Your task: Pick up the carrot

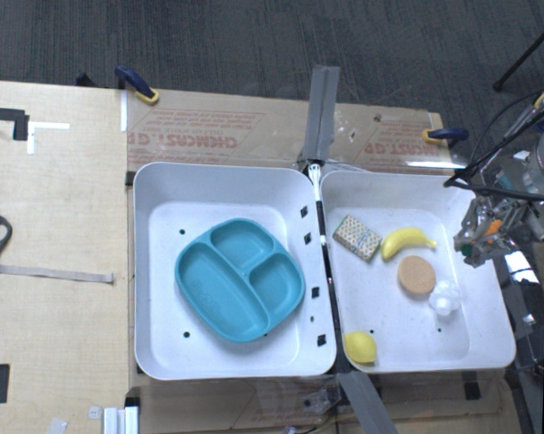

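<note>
Jaws, their opening impossible to tell, hang over the right bin's (pixel 427 367) right rim. A small orange piece among them is likely the carrot (pixel 493 228). This looks like the lift stage, and the next move calls for a steady, straight rise.

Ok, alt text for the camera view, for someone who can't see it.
The gripper hangs over the right edge of the right bin, which holds a banana, a tan disc, a patterned block and a lemon. The left bin holds a teal divided plate.

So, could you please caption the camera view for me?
The hand at the right bin, with banana, lemon, sponge and biscuit inside; blue plate in the left bin.
</note>
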You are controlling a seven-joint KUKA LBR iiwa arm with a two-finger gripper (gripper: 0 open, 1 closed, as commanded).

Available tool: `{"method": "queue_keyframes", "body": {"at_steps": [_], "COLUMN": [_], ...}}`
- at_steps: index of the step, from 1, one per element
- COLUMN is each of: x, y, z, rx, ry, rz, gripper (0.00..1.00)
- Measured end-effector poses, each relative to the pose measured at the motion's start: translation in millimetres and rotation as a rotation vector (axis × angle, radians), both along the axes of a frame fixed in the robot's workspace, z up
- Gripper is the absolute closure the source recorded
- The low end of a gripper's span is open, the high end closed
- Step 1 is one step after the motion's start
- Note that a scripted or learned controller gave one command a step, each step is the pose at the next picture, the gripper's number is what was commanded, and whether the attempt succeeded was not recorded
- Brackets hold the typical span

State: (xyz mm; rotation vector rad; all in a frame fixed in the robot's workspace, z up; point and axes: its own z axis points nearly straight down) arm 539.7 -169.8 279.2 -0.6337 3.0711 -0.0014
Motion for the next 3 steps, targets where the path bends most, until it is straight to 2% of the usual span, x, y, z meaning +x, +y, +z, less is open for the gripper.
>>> {"method": "queue_keyframes", "body": {"at_steps": [1, 2, 3], "x": [-40, 21, -47], "y": [-52, -52, -16], "z": [18, 44, -71], "rx": [-0.002, -0.001, 0.000], "ry": [0.000, -0.001, 0.004], "rz": [0.416, 0.586, 0.649], "gripper": [1.00, 1.00, 1.00]}}
